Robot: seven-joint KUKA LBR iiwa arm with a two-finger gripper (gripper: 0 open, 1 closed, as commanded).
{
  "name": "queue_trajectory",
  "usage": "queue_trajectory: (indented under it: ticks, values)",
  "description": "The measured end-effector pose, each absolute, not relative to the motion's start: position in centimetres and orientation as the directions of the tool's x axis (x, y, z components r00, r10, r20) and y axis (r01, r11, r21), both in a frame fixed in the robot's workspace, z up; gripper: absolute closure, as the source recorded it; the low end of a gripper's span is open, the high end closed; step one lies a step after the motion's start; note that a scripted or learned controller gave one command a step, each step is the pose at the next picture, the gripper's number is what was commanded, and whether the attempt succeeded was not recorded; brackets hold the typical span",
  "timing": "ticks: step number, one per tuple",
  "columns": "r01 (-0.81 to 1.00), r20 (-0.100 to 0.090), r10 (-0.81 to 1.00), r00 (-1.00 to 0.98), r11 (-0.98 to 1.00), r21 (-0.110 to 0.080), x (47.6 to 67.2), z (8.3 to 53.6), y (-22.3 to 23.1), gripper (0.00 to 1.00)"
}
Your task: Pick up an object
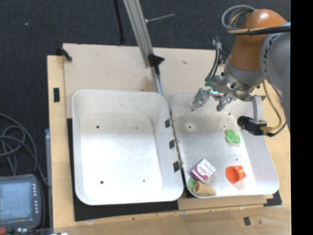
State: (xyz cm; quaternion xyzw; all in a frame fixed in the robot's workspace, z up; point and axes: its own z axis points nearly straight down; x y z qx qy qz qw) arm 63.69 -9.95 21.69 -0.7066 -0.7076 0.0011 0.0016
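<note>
Trouble looks most likely to come from distance: the grey arm's two-finger tool [211, 100] hangs over the far end of the right-hand shallow white bin [259, 192], its metal fingers spread apart with nothing between them, while everything worth picking lies well apart from it toward the tabletop's near edge. A small green lumpy object [233, 137] sits by the bin's right side, nearest the tool. An orange block-like piece [235, 174] rests further toward the near right corner. A purple-and-white wrapped packet [203, 170] lies near the divide between the bins, and just beside it, at the near rim, a tan cone-shaped item [204, 189] rests partly over something green.

If the tool drops straight down from here, I judge it would close on bare bin floor. The packet and cone sit close together, so a grab there might nudge both and catch neither. The left-hand white bin [78, 131] plays no part yet.
</note>
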Motion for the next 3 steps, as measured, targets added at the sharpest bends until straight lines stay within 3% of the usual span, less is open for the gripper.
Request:
queue_trajectory:
  ticks: [1,3]
  values:
    - [1.0,0.001,1.0,-0.001,0.001,0.001,63.8,22.0,-9.9,0.0]
    - [1.0,-0.002,1.0,0.003,-0.003,-0.001,64.2,12.1,-12.2,0.0]
